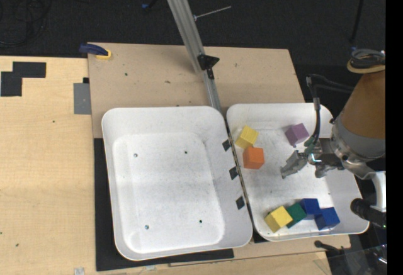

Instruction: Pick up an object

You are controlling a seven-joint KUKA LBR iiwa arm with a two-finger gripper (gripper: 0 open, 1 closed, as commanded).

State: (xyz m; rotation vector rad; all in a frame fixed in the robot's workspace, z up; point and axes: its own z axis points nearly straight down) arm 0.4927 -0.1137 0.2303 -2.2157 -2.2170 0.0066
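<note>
The right bin (271, 110) holds several small blocks. A yellow block (247, 136) and an orange block (253, 158) lie near its left wall, and a purple block (296, 134) sits further right. Along the bin's front edge a yellow block (278, 218), a green block (295, 213) and two blue blocks (310, 206) (326, 218) are clustered. My gripper (305, 167) hovers over the middle right of this bin, below the purple block and right of the orange one. Its fingers (291, 165) are spread open with nothing between them.
The left bin (164, 179) stands beside the right one, separated by a divider with black clips (232, 173). A slanted aluminium rail (186, 22) rises from behind the bins. The arm's grey and orange body (368, 116) covers the right bin's right edge.
</note>
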